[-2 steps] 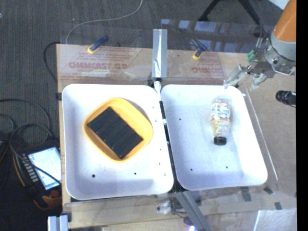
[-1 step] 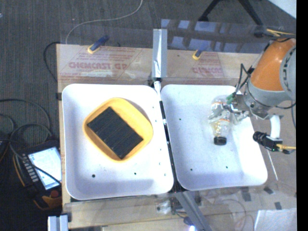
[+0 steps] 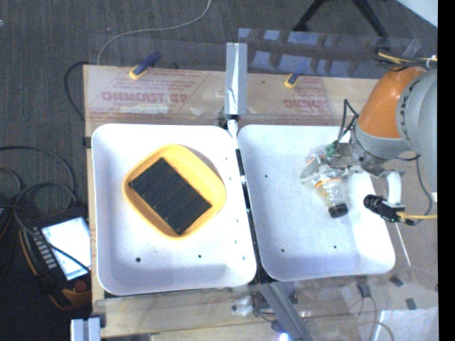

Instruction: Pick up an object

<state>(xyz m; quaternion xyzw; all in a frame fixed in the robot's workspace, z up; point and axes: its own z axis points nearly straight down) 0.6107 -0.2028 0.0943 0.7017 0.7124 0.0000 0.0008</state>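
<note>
Camera view | arm [image 3: 398,112] over right bin [image 3: 298,247] | gripper [image 3: 334,163] low at clear crumpled object [image 3: 328,183], near bin's upper right | grip state: cannot tell | advice: centre on object, close firmly, lift straight, slowly | left bin [image 3: 114,261]: yellow dish [image 3: 206,172]

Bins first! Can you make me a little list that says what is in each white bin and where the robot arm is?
left bin: a yellow dish with a dark ridged block lying in it
right bin: a clear crinkly bundle near the far right part
arm: over the right bin, beside the bundle
orange band: on the arm, above the wrist
held: cannot tell
bench: brown, under both bins
</note>
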